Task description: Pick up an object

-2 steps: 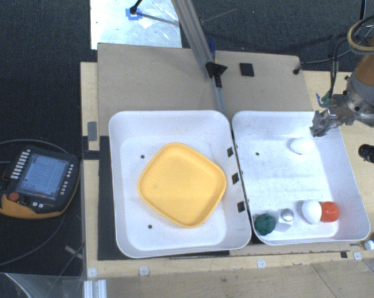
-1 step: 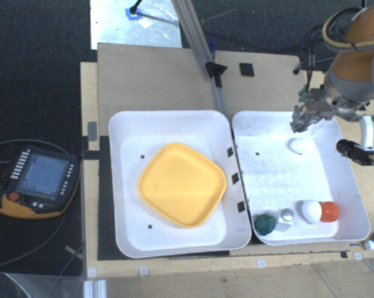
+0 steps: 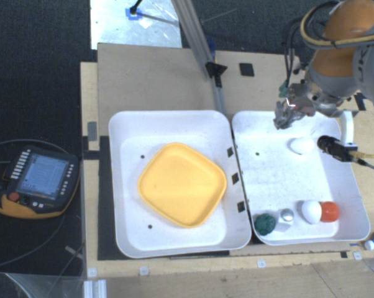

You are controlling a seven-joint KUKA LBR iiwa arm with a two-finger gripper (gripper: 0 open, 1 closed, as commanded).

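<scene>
Gripper [image 3: 285,118] hangs over the right bin's [image 3: 261,179] far side; I cannot tell its state. Just right and nearer lies 1 white egg-shaped object [image 3: 302,145], long axis left to right. Well below it: 1 green object [image 3: 264,223], 1 silver piece [image 3: 286,216], 1 white-and-orange object [image 3: 319,212]. 1 yellow plate [image 3: 182,184] lies in the left bin [image 3: 122,166].

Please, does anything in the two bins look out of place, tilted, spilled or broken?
Nothing looks spilled or broken. The yellow plate lies flat in the left bin, turned cornerwise to its walls. In the right bin, the green ball, a small grey thing and a white and orange toy crowd the near wall.
</scene>
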